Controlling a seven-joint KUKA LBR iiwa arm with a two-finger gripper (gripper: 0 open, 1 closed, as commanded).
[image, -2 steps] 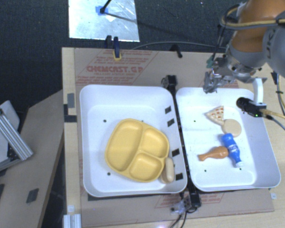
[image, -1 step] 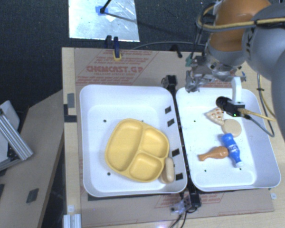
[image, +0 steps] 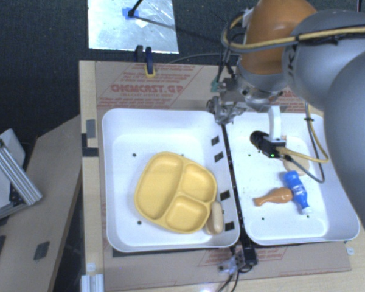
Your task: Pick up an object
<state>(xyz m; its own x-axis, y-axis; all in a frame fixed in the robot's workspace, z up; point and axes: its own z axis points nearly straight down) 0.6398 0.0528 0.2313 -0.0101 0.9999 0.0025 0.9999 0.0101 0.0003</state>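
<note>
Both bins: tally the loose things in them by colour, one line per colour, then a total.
Yellow: 1, the divided tray in the left bin
Tan or beige: 2, the bread roll beside the tray, and the drumstick in the right bin
Blue: 1, the bottle
Total: 4

The arm's hand (image: 222, 111) hangs over the ridge between the two white bins, near their far edge. In the left bin (image: 118, 139) lie a yellow divided plate (image: 173, 190) and a beige bread roll (image: 215, 218) touching its near right corner. The right bin (image: 334, 224) holds a blue bottle (image: 297, 190) beside a brown drumstick-shaped toy (image: 274, 197)
</note>
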